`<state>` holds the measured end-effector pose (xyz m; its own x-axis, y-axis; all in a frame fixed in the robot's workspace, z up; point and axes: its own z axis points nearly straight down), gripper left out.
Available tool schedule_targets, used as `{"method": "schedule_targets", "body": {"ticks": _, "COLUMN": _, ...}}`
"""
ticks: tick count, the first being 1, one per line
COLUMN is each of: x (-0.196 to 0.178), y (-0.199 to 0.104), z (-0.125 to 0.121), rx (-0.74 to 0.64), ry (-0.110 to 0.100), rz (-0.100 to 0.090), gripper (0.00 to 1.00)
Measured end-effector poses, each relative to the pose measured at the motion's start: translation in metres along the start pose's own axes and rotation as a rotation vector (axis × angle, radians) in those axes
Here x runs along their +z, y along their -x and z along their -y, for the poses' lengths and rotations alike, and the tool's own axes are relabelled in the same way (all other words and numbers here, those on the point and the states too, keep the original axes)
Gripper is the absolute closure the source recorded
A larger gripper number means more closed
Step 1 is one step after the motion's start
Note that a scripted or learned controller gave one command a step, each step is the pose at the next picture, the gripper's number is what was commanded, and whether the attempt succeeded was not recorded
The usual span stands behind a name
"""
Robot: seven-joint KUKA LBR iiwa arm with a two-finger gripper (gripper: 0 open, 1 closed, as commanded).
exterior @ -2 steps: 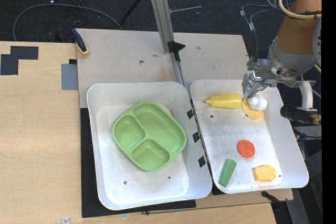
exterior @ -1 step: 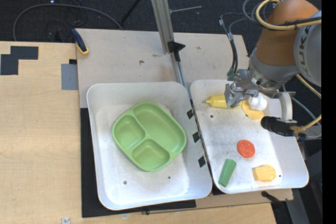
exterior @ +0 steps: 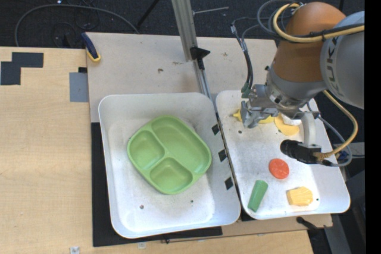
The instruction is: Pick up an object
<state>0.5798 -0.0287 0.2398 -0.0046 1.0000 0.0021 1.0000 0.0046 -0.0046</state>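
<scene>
My gripper (exterior: pixel 252 118) hangs low over the far end of the right bin (exterior: pixel 238 154), just above a yellow banana-like object (exterior: pixel 286 125) that is partly hidden under the wrist. A red round object (exterior: pixel 279 168), a green cylinder (exterior: pixel 258 195) and a yellow block (exterior: pixel 299 196) lie toward the near end of that bin. The wrist and its cables cover the fingertips.
The left bin (exterior: pixel 119 122) holds a green divided plate (exterior: pixel 169 153). A metal post (exterior: pixel 182 15) rises behind the bins. A black cable fitting (exterior: pixel 300 152) hangs over the right bin's right side. The wooden bench spreads to the left.
</scene>
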Motion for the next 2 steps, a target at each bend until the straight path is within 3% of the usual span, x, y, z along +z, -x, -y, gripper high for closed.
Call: {"method": "schedule_targets", "body": {"ticks": 2, "x": -0.001, "y": -0.096, "z": 0.046, "rx": -0.001, "ry": 0.000, "rz": 0.000, "gripper": 1.00}}
